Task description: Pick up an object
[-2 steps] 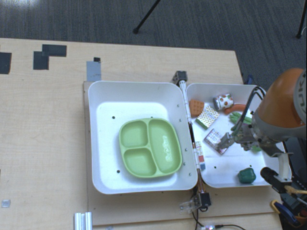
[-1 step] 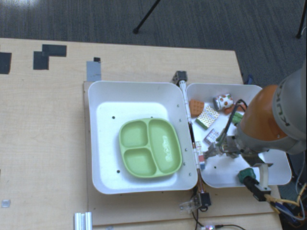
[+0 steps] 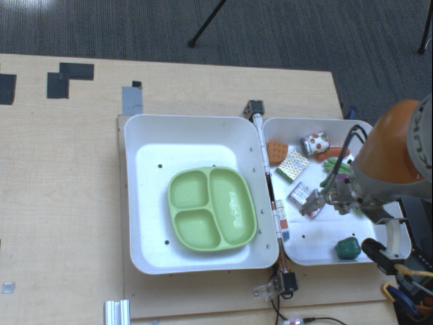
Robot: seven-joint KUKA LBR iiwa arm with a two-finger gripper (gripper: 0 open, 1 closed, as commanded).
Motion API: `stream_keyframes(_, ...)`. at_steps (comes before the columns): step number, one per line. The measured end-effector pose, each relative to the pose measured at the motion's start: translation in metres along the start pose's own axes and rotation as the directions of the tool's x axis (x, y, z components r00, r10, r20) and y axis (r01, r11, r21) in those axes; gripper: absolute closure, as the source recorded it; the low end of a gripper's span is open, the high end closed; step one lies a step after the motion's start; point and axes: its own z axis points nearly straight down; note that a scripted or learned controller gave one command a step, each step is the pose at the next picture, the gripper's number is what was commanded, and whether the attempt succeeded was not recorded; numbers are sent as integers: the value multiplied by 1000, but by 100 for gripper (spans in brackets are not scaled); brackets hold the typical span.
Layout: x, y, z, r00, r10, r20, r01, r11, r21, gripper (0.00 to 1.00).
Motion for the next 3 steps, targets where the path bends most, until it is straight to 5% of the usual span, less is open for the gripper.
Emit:
stream_keyframes(1, 3, 0, 63, 1000, 5, 2, -5, 1000, -3, 0)
stream_keyframes(2, -6, 0, -14, 1000, 0, 0, 0, 1000, 0, 0)
stream_keyframes(3, -5, 1, 63, 1000, 4, 0, -4, 1000, -3, 0)
